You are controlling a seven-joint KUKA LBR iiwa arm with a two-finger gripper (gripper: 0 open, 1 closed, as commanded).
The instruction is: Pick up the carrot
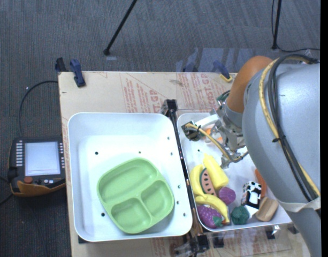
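My gripper (228, 141) is low in the back part of the right bin (191, 165), under the grey arm and its orange band. A small orange piece (215, 135), possibly the carrot, shows right beside the gripper on its left, mostly hidden. Another orange-red long shape (259, 182) lies by the arm's edge further forward, partly covered. I cannot tell which of the two is the carrot. Nothing can be seen held in the gripper.
The right bin also holds a yellow block (216, 171), a banana (196, 179), a watermelon slice (207, 182), purple grapes (210, 215), a green lump (239, 214), a black-and-white toy (252, 194) and a tan piece (266, 210). A green divided plate (135, 195) lies in the left bin (83, 143).
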